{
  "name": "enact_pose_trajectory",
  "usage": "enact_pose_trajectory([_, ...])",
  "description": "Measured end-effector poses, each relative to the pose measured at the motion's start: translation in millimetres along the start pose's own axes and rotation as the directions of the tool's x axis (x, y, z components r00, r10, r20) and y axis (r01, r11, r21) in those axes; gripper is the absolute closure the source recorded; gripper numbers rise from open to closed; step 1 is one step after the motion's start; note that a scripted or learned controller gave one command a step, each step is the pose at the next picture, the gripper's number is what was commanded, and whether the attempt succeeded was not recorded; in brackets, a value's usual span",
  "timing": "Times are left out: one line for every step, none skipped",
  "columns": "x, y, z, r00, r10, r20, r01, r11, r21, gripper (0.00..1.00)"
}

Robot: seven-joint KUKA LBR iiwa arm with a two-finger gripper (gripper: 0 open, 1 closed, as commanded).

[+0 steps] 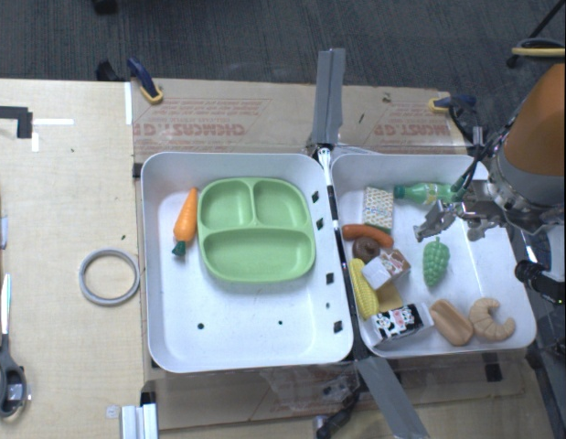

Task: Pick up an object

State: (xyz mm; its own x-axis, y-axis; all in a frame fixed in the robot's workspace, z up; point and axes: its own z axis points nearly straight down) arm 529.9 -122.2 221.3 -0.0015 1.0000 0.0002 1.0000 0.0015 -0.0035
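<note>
The right bin (502, 273) holds several toy foods. A green bunch of grapes (435, 263) lies near its middle. A green bottle (424, 191) lies at the back, beside a cracker (378, 207). Along the left wall sit a sausage (367, 234), a brown donut (364, 249), a small carton (386, 269) and a corn cob (361, 287). A black-and-white carton (397, 322), a bread roll (450, 322) and a croissant (491, 319) lie at the front. My gripper (453, 223) hangs open just above and behind the grapes, with nothing between its fingers.
The left bin (246, 327) holds a green divided plate (257, 228) and a carrot (185, 216) beside it. A tape ring (109, 275) and scissors (6, 378) lie on the bench to the left. A metal divider (330, 99) stands between the bins.
</note>
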Motion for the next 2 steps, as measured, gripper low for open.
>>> enact_pose_trajectory([-34,-25,130,0.999,-0.054,0.000,0.054,0.999,-0.002,0.00])
enact_pose_trajectory([-37,-3,130,0.999,-0.032,0.000,0.032,0.999,-0.002,0.00])
